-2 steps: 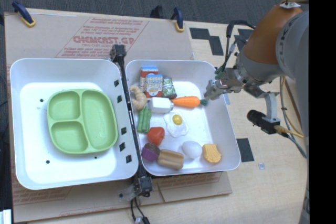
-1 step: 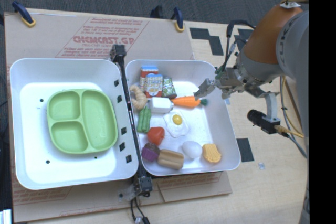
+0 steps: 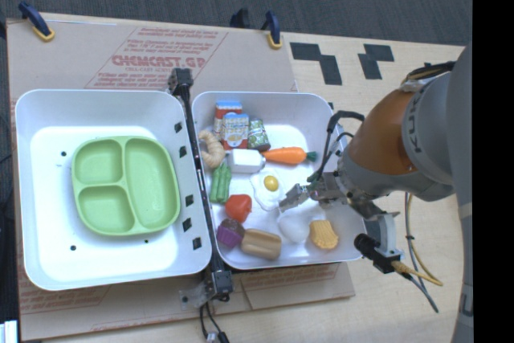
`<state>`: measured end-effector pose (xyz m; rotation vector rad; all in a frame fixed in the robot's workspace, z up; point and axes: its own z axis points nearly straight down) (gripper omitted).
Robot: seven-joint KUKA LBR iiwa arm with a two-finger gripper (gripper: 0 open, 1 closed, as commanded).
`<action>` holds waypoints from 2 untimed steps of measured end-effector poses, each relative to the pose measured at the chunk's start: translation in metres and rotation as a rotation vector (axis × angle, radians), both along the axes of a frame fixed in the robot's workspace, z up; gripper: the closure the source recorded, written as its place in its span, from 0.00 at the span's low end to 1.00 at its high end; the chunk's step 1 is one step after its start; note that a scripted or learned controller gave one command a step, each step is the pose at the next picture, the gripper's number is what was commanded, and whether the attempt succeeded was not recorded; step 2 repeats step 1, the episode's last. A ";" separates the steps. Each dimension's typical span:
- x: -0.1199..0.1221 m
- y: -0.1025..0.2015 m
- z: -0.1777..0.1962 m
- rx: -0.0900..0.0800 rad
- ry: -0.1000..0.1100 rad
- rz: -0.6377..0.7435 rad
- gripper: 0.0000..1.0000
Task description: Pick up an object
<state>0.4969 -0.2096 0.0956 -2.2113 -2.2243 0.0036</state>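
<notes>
Arm (image 3: pixel 401 144) fills the foreground; its gripper (image 3: pixel 293 199), jaw state unreadable, hovers beside the fried egg (image 3: pixel 268 185) in the right bin (image 3: pixel 321 103). Crowded neighbours risk a missed or double grasp.

Single fixed camera, mounted above the worktop (image 3: pixel 257 52) and looking down at a slant. The far edge of the worktop sits toward the top of the frame, with dark floor beyond it; the near edge runs along the bottom. Both white bins fit inside the view, the left bin (image 3: pixel 32 197) and the right bin (image 3: pixel 309 104) side by side across the middle. The arm (image 3: pixel 401 140) enters from the right side of the frame. Distance is moderate: small items in the right bin are distinguishable, fine detail is not. No second view to compare.
</notes>
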 end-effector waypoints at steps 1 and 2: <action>0.001 0.000 0.011 -0.001 -0.001 0.005 1.00; 0.001 0.000 0.011 -0.001 -0.001 0.005 1.00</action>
